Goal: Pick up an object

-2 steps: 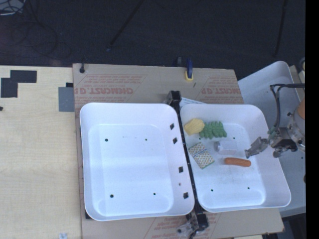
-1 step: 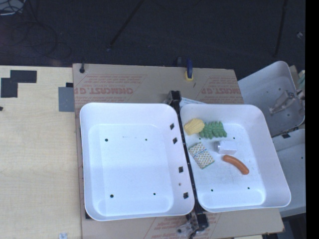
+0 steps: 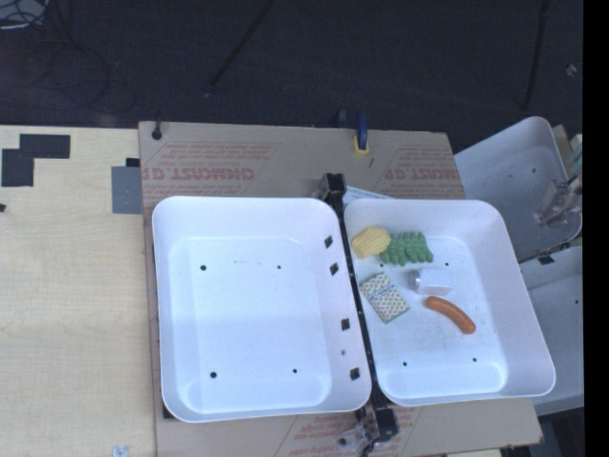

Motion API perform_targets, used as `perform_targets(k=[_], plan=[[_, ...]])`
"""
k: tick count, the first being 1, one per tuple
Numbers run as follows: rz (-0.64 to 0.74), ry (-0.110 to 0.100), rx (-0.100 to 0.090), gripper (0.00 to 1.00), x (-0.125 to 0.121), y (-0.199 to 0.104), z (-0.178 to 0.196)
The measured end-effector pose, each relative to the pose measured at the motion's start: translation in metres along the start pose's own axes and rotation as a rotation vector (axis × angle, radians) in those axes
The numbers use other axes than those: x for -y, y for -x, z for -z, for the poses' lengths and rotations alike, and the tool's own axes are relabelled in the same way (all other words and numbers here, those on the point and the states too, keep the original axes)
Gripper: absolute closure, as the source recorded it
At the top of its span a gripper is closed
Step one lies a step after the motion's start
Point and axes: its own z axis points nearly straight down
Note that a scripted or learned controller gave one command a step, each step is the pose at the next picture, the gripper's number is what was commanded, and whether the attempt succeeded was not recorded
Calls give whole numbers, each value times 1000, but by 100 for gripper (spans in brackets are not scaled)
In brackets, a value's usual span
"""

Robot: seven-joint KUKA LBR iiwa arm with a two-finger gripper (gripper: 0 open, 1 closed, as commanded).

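The right bin (image 3: 514, 350) holds several small objects in its far half. A yellow corn-like piece (image 3: 370, 243) lies near its left wall, with a green bumpy piece (image 3: 408, 248) right beside it. A white block (image 3: 433, 280) sits just in front of the green piece. An orange sausage-shaped piece (image 3: 450, 314) lies slanted in front of the block. A small patterned card or packet (image 3: 384, 297) lies flat to the left of the sausage.
The left bin (image 3: 190, 388) stands beside the right one, with black clips (image 3: 344, 324) along the seam between them. Both rest on a cardboard sheet (image 3: 247, 165) on the bench. A grey metal plate (image 3: 519, 169) sits at the far right.
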Motion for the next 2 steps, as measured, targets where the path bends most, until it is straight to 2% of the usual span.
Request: perform_targets(k=[1,2], plan=[[-6,-6,-4,100,66,-1,-39],[4,-6,-7,100,81,-92,-79]])
